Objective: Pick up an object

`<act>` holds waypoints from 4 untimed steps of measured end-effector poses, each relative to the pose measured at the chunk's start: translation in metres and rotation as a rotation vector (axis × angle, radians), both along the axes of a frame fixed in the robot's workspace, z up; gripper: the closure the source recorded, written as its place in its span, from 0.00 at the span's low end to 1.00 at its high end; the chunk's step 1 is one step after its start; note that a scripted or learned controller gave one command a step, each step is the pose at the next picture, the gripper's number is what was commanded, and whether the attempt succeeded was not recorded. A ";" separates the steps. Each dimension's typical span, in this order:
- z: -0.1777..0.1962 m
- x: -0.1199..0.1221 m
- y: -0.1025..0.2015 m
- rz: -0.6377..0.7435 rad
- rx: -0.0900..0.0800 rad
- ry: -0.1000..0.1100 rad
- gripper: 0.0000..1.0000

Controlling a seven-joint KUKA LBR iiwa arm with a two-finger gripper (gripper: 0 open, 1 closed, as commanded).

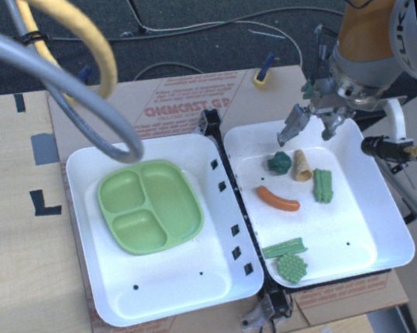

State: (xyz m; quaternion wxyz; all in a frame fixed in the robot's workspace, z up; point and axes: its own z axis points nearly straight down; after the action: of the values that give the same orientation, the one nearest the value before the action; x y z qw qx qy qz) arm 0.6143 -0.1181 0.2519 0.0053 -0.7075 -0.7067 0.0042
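Observation:
My gripper hangs open over the far edge of the right bin, with nothing between its two fingers. Just below it lie a dark green lump and a tan cone. A green pickle-shaped piece lies to the right of the cone, and an orange-red sausage rests near the bin's middle. At the near edge sit a flat green strip and a round knobbly green piece.
The left bin holds a light green divided plate. A grey hose and a yellow hose cross the upper left. A black divider runs between the bins. Cables lie beyond the bench.

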 end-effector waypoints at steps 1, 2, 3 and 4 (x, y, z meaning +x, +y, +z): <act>0.007 0.002 0.000 0.003 -0.002 -0.012 0.00; -0.039 0.004 -0.005 0.002 -0.002 -0.007 0.00; -0.104 0.003 -0.005 0.002 -0.002 -0.006 0.00; -0.167 0.004 -0.008 0.003 -0.003 -0.011 0.00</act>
State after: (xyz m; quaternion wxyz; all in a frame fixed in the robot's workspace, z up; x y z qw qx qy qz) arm 0.6184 -0.1260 0.0845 0.0004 -0.7064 -0.7078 0.0014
